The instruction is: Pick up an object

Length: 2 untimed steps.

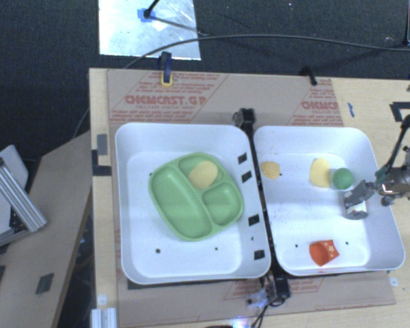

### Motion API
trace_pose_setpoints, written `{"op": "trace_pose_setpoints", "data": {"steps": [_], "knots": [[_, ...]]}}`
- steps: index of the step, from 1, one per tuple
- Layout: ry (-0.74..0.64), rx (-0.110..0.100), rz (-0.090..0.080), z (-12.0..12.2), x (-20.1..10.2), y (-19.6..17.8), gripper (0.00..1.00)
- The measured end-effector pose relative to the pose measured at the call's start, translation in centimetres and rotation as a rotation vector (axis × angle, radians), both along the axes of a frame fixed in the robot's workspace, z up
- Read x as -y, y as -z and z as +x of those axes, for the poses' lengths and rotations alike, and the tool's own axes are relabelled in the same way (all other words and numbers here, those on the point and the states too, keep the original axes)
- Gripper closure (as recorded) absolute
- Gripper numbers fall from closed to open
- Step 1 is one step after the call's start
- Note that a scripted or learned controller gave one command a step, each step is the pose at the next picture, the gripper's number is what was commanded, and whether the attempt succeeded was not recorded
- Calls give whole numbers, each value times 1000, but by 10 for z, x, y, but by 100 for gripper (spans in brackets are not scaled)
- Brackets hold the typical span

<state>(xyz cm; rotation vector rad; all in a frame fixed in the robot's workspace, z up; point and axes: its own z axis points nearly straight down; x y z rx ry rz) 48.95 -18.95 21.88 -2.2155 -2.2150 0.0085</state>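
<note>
Green ball (pixel 342 178) sits in the right bin (pixel 383 251), upper-right area, touching a pale yellow rounded piece (pixel 320 173) at its 9 o'clock. Both look smooth, matte, toy-like. End effector (pixel 356 203) is just beside the ball at its 5 o'clock, metallic grey, low over the bin floor; can't tell if its fingers are spread or closed, and nothing is visibly between them. Arm comes in from 3 o'clock.

Other stuff in the right bin: a small flat yellow-orange round thing (pixel 270 170) near the left wall, approx. 9 o'clock from the ball and well apart; an orange-red angular piece (pixel 324 251) at 6 o'clock, near the front wall. Nothing lies between ball and end effector.

Left bin (pixel 140 251) holds a green divided plate (pixel 195 197), glossy plastic w/ three compartments, tilted diagonally; a yellow oval item (pixel 203 175) rests in its top compartment. Black clips (pixel 246 177) run down the seam between bins. Bins are white, shallow, rounded corners, on a protective-film-covered worktop (pixel 212 91).
</note>
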Motion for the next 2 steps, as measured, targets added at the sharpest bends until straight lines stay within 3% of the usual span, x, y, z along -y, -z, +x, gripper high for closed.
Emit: {"op": "trace_pose_setpoints", "data": {"steps": [1, 2], "knots": [[-4, 12, -3, 3, 0, -6, 0], [-2, 9, -2, 11, -2, 39, 0]]}}
